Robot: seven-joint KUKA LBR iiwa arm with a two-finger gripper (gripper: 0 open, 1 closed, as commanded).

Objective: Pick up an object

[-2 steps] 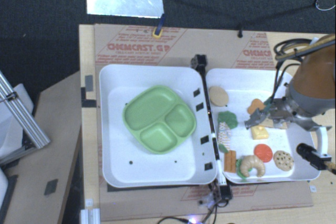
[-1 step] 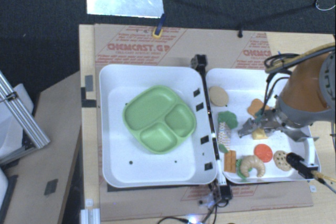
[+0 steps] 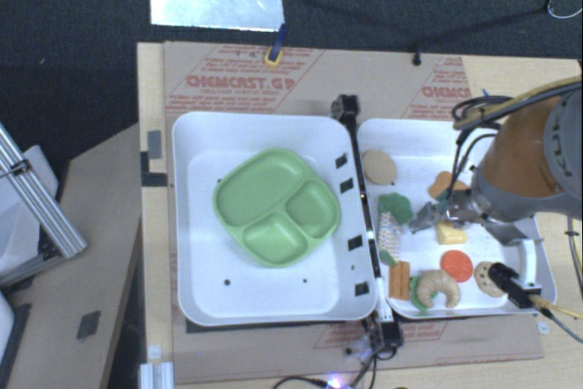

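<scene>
The right bin (image 3: 414, 150) holds several toy foods. Among them are a beige round cookie (image 3: 379, 167), an orange piece (image 3: 441, 185), a green leafy piece (image 3: 394, 204) and a pink-and-white striped piece (image 3: 390, 233). Nearer the front lie a yellow block (image 3: 451, 235), a red disc (image 3: 456, 265), a tan croissant (image 3: 441, 286) and an orange stick (image 3: 399, 278). My gripper (image 3: 426, 217) hangs low over the middle of this bin, between the green piece and the yellow block. I see nothing held in it.
A green divided plate (image 3: 276, 207) lies in the left bin (image 3: 200, 287). A black divider with clips (image 3: 360, 205) runs between the bins. The arm's orange band (image 3: 521, 150) and cables cover the right bin's right side. A brown-and-cream round piece (image 3: 490, 279) sits at the front right.
</scene>
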